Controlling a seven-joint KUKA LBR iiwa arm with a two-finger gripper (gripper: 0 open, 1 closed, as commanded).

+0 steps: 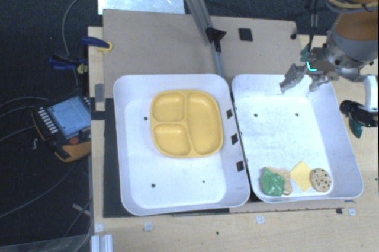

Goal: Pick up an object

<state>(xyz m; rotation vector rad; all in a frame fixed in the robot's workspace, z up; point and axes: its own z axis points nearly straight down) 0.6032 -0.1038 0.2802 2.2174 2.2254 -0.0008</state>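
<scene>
The jaws are seen above the far edge of the right bin, near its upper right corner. The two fingers are spread apart, with a clear gap between them, and nothing is held between them. No object is touched by them; only the white floor of the bin is seen below the gap.

The things to be picked are found at the near end of the right bin, well apart from the jaws. They are lined up in a short row along the near wall. At the left a green leaf-shaped piece is seen, with its long axis running roughly from far to near. A tan piece lies partly under its right side, touching it. Just beside these a yellow square slice is placed, turned so that one corner points to the far side. At the right end a round cookie with dark spots lies flat, touching or almost touching the slice.

In the left bin a yellow tray with three compartments is placed.
</scene>
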